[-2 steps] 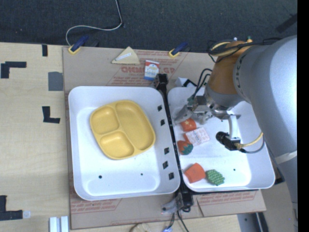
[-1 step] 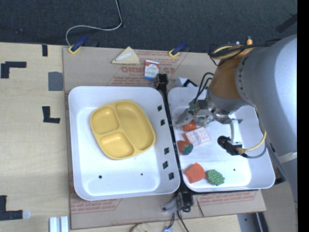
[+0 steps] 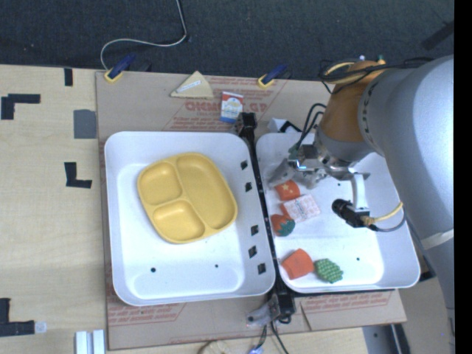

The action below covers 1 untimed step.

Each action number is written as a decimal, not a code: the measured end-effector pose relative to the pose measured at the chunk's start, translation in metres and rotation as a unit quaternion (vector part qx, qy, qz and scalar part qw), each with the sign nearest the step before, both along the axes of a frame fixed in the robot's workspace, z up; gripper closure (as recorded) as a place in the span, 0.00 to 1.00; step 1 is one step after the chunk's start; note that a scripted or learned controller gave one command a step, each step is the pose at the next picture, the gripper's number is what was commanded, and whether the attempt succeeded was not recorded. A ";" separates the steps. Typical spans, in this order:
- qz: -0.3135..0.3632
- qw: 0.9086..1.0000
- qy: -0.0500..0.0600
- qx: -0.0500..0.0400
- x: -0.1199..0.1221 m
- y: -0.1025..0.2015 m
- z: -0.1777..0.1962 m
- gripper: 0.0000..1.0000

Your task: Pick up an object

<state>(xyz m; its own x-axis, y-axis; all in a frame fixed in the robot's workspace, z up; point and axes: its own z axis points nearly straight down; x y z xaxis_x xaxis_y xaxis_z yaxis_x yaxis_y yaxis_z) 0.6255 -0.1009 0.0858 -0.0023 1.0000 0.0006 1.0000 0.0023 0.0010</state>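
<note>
The claw (image 3: pixel 299 169) is being held low over the upper left part of the right bin (image 3: pixel 383 271), reaching in from the grey arm (image 3: pixel 420 131) with its orange band (image 3: pixel 346 113). Whether the claw is released or clenched cannot be told, since its tip is being blurred into the bin's white floor. Nothing is being seen gripped in it.

Just below the claw, an orange block (image 3: pixel 287 190) is being seen lying on the bin floor, near the divider between the bins. Just beside that block, to its lower right, a small white packet with red print (image 3: pixel 302 209) is lying flat. Below these, a small orange and green piece (image 3: pixel 282 225) is resting close to the divider. Well below the claw, near the bin's front edge, a larger orange block (image 3: pixel 297 263) and a green knobbly object (image 3: pixel 329 271) are lying side by side.

In the left bin (image 3: pixel 125 271), a yellow divided plate (image 3: pixel 186 197) is being carried. Behind the bins, a small red and white carton (image 3: pixel 231 107) is standing on the surface (image 3: pixel 44 220).
</note>
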 end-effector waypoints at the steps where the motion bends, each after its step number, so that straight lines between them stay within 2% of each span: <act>1: 0.000 1.000 0.000 0.000 0.006 -0.001 0.000 0.00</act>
